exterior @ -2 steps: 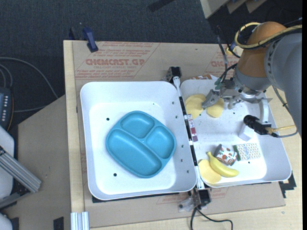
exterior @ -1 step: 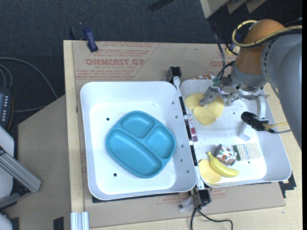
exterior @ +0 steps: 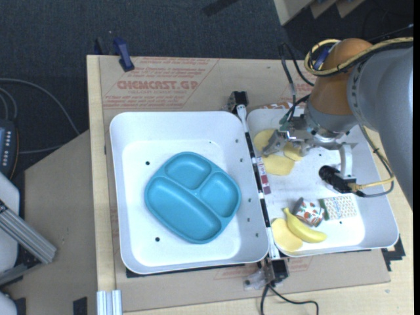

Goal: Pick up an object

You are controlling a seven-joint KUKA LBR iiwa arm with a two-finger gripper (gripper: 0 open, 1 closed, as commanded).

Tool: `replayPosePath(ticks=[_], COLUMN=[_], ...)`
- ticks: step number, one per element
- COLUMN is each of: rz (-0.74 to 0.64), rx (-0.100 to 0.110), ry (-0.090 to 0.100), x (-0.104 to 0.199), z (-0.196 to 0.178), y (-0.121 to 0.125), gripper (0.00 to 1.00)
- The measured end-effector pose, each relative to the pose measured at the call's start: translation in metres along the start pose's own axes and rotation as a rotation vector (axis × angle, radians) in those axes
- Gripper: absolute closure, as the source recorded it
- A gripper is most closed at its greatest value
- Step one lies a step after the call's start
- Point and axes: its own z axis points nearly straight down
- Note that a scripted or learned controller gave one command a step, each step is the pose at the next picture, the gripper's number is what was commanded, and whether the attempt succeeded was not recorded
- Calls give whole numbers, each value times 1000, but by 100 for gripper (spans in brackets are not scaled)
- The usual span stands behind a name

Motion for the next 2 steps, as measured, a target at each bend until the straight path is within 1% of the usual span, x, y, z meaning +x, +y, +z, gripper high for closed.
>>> replayPosePath(ticks=[1, 2], rz=[0, 2], rx=[-3, 0], ry=[-1, 0], x=[-3, -15], z=[-1, 0], y=[31, -2], gripper=[0, 0])
